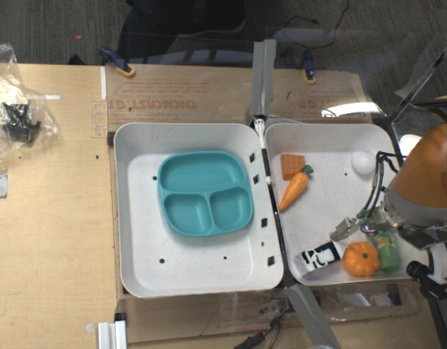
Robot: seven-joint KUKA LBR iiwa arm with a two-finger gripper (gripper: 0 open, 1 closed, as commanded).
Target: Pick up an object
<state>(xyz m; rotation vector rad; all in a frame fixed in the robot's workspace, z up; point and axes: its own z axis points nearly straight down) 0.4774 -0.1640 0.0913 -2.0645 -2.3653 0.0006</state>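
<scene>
The gripper (360, 227) is positioned low in the right bin (326, 138), just above the orange pumpkin (361, 259) and beside a green item (388, 256); its degree of opening cannot be determined. A carrot (295, 187) is located near the divider, and a teal divided plate (206, 193) occupies the left bin (136, 195).
</scene>
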